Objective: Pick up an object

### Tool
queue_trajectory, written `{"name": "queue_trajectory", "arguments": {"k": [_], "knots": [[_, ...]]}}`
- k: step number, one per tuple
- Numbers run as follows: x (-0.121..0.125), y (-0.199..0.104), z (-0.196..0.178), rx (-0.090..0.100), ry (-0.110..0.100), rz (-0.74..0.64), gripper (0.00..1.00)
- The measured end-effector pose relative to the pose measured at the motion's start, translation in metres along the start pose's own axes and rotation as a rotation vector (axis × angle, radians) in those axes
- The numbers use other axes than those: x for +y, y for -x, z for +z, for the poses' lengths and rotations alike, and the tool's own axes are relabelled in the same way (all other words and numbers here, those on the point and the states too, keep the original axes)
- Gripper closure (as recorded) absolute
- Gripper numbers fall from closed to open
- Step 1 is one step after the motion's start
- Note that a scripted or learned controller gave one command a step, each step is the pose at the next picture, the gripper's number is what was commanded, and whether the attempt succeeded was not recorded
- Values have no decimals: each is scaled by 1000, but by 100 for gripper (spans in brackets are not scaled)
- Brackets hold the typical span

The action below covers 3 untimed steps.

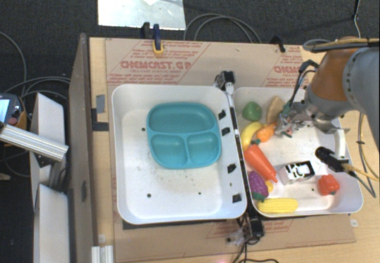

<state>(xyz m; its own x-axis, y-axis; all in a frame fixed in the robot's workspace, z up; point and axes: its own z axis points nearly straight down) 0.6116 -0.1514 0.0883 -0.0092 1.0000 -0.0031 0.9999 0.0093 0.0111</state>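
The right bin (pixel 350 199) holds several toy foods. Along its left side lie a green fruit (pixel 252 110), a tan piece (pixel 274 107), a yellow banana (pixel 249 133) and a small orange piece (pixel 266 133). Below them are an orange carrot (pixel 260 161), purple grapes (pixel 257 183) and a yellow corn cob (pixel 279 205). A white and black box (pixel 297 171) and a red tomato (pixel 328 184) lie nearer the front right. My gripper (pixel 290 123) hangs low over the bin's upper middle, just right of the orange piece and the tan piece.
A teal divided plate (pixel 183 135) lies in the left bin (pixel 133 196). A black-clipped divider (pixel 233 137) runs between the bins. The grey arm (pixel 344 81) with its orange band comes in over the right bin's back right corner.
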Motion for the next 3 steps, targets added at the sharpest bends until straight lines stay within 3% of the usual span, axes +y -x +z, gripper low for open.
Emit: {"name": "queue_trajectory", "arguments": {"k": [1, 2, 3], "knots": [[-4, 2, 3, 1, -7, 6, 0], [42, -40, 4, 0, -11, 11, 0], [2, -27, 4, 2, -12, 10, 0]]}}
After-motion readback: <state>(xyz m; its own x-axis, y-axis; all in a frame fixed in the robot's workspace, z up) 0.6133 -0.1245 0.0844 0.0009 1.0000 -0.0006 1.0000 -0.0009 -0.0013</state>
